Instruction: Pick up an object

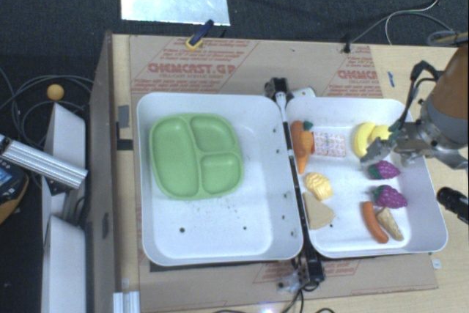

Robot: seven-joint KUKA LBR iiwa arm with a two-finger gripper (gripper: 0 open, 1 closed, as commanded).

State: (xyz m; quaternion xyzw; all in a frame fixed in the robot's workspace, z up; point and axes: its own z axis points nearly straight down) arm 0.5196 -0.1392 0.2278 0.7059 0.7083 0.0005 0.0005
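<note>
The right bin (423,229) holds several toy foods. A yellow fruit (363,137) lies near its back, with one purple grape bunch (384,171) just in front of it and a second grape bunch (390,196) lower down. My gripper (378,150) hangs low over the bin's right part, between the yellow fruit and the upper grape bunch, close to both. Nothing can be seen held in it. An orange carrot (300,145) lies along the bin's left wall.
Also in the right bin are a white and pink packet (329,144), a yellow pastry (318,185), a tan bread slice (320,215), a red sausage (374,222) and a tan cone (390,224). The left bin (212,245) bears a green divided plate (196,155).
</note>
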